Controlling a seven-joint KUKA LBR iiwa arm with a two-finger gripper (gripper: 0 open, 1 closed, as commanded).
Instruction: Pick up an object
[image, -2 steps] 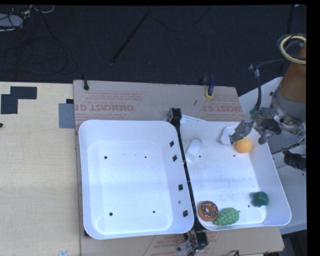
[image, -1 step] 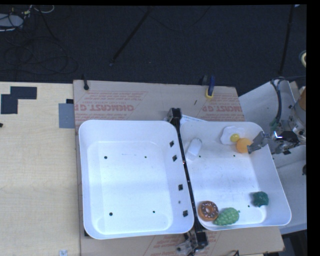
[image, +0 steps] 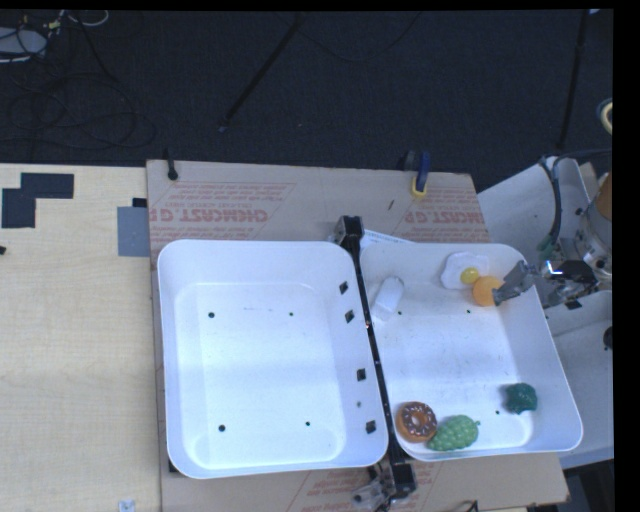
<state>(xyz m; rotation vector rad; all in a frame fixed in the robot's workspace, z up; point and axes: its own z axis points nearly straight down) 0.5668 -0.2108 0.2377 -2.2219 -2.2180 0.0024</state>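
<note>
The right bin (image: 530, 340) holds several small items. A small orange ball (image: 485, 291) lies near its far right corner, touching a white fried-egg toy (image: 462, 271) with a yellow yolk. My gripper (image: 514, 281) comes in over the bin's right rim, its tip right against the orange ball. Whether the ball is gripped cannot be made out. A pale white cup (image: 387, 295) lies near the divider. Along the near edge sit a brown doughnut (image: 415, 421) and a green bunch of grapes (image: 453, 433). A dark green piece (image: 520, 398) rests further right.
The left bin (image: 200, 270) stands beside the right one, with a black divider strip (image: 365, 335) between them. Both rest on a cardboard sheet (image: 300, 200) with a blue clamp (image: 421, 175) at its far edge. The arm's wrist and cables (image: 575, 260) hang beyond the right rim.
</note>
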